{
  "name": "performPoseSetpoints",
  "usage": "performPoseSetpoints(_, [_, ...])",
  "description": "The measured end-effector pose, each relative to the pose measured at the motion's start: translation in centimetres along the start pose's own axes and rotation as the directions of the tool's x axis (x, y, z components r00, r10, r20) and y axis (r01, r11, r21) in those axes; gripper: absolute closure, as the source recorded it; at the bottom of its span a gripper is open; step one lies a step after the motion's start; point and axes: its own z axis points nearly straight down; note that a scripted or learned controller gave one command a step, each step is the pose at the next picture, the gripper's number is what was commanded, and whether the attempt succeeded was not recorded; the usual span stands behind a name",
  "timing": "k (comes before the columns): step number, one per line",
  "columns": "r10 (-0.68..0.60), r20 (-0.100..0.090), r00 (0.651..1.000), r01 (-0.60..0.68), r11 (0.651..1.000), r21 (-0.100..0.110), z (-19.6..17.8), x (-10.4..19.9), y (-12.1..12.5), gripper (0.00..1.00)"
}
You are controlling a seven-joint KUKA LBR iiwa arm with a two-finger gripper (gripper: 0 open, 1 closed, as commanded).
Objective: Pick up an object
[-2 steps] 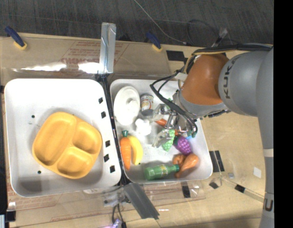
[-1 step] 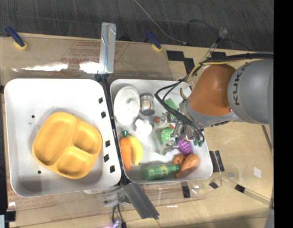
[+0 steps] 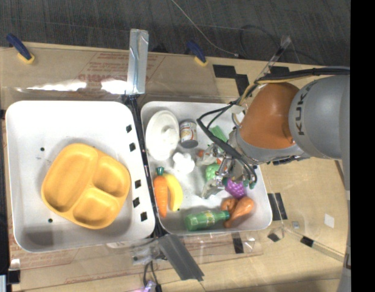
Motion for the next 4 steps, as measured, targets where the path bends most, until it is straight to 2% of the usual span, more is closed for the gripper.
performPoseSetpoints(1, [0.202, 0.005, 0.979, -0.202, 0.979, 0.001, 0.0, -0.7, 0.9, 0.0])
performPoseSetpoints(2, [0.421, 0.0, 0.907, -0.421, 0.907, 0.0, 0.1, 1.3, 1.3, 0.0])
performPoseSetpoints(3, [0.25, 0.008, 0.968, -0.25, 0.968, 0.0, -0.2, 1.0, -2.6, 0.0])
performPoseSetpoints(4, [0.241, 0.002, 0.971, -0.241, 0.971, 0.0, 0.0, 3.3, 0.4, 0.0])
